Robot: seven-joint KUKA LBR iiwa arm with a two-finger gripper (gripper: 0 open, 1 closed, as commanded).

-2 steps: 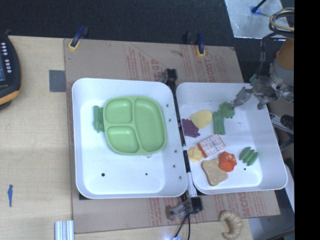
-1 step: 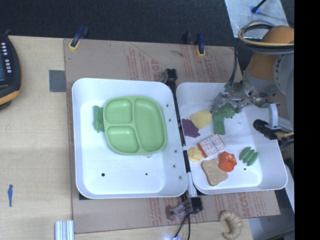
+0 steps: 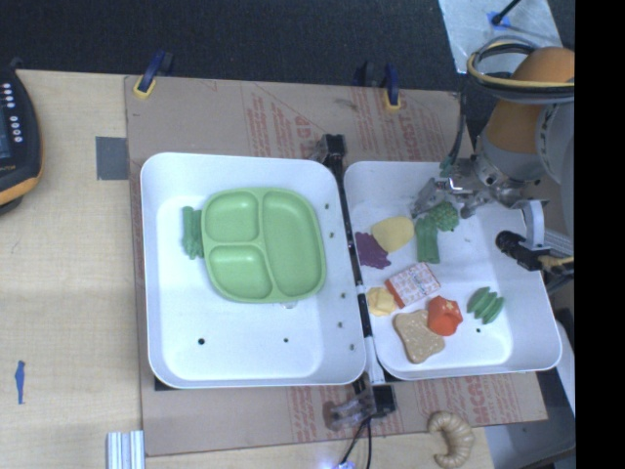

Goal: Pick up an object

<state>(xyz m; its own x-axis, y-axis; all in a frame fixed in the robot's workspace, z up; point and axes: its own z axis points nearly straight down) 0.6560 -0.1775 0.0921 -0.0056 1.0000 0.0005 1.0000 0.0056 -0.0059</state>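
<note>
Over the right bin (image 3: 527,355), the claw (image 3: 444,195) hovers at the broccoli (image 3: 435,228), grip state unclear; reaching step, next it must close and lift

Robotics lab: clamped cardboard (image 3: 293,115), teach pendant (image 3: 15,135).

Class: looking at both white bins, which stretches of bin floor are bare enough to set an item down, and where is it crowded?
Left bin: a bare strip along the near wall, below the green divided plate. Right bin: a bare patch between the green broccoli piece and the green pea pod. It is crowded near the divider, around the checkered box.
</note>
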